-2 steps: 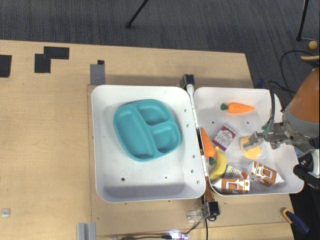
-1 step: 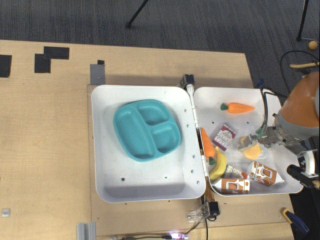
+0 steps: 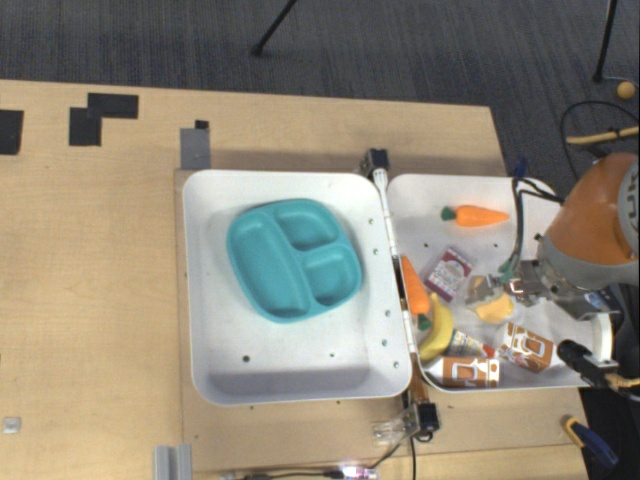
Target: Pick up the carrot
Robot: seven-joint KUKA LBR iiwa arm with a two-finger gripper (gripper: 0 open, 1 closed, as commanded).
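Camera view gives us the carrot (image 3: 477, 216) at twelve o'clock in the right bin (image 3: 430, 193). At four o'clock of it our gripper (image 3: 520, 286) hovers; we cannot tell its opening

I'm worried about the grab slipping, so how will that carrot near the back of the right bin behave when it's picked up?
The carrot looks like smooth moulded plastic, so probably stiff, light and somewhat slippery. Its round, tapered body lies on its side on the bin floor, so a push would likely roll it in a curve.

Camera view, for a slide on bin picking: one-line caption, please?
Arm over the right bin, carrot lying near its far wall; teal tray in left bin.
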